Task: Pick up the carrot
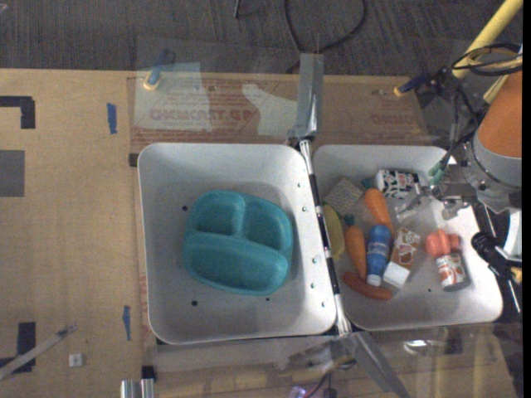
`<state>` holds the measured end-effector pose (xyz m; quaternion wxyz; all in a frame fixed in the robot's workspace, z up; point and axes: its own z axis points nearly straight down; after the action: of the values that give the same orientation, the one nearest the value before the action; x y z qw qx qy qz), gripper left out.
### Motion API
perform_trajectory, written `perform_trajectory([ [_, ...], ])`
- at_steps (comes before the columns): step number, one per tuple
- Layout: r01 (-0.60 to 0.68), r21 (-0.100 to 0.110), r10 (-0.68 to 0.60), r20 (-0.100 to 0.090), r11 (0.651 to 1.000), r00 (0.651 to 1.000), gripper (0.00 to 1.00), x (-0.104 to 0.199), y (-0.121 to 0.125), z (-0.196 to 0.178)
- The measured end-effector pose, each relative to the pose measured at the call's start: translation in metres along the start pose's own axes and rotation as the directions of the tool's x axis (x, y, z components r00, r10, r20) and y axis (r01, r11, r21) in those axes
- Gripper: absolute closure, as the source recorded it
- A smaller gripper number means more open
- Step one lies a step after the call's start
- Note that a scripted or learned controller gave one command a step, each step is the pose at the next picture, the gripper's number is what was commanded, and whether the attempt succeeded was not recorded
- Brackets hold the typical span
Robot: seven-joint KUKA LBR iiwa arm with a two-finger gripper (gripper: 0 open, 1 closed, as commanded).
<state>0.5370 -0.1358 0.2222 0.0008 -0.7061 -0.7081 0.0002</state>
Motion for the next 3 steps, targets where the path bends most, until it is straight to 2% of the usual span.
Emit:
perform_trajectory([
  [1, -0.189, 0.004, 0.189, -0.001, 0.982, 0.982, 0.00, 0.039, -0.022, 0.008],
  [2, 0.165, -0.004, -0.165, 0.002, 0.986, 0.986, 0.00, 0.039, 0.049, 0.088],
  [3, 0.093, -0.014, -0.093, 0.002, 0.996, 0.996, 0.00, 0.034, 0.089, 0.126],
])
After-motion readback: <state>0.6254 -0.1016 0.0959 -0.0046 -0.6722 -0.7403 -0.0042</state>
